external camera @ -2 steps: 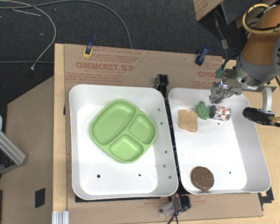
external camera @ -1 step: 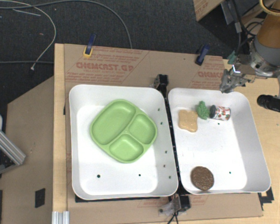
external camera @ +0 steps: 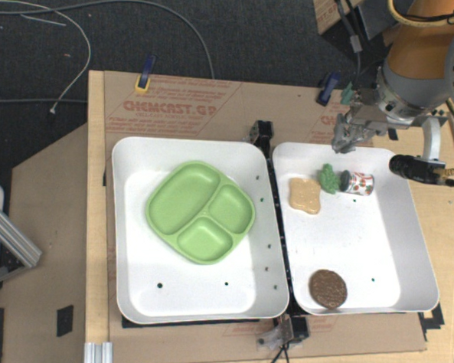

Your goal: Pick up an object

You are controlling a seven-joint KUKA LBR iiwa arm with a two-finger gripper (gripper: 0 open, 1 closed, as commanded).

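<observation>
Jaws [external camera: 344, 143] hanging over the right bin's [external camera: 408, 226] far rim, gap impossible to tell. Targeting the green toy [external camera: 329, 178] just below them, touching the can [external camera: 359, 183]; descending straight, closing across its narrow width, avoiding the can.

arm [external camera: 431, 44] cut off by top and right edges, tool [external camera: 344, 143] fingers' state unclear, small can [external camera: 359, 183] label unreadable

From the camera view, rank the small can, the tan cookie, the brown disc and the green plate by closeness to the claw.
1. Small can, just below the claw, right bin's top.
2. Tan cookie, further left.
3. Brown disc, right bin's bottom edge.
4. Green plate, left bin.
</observation>
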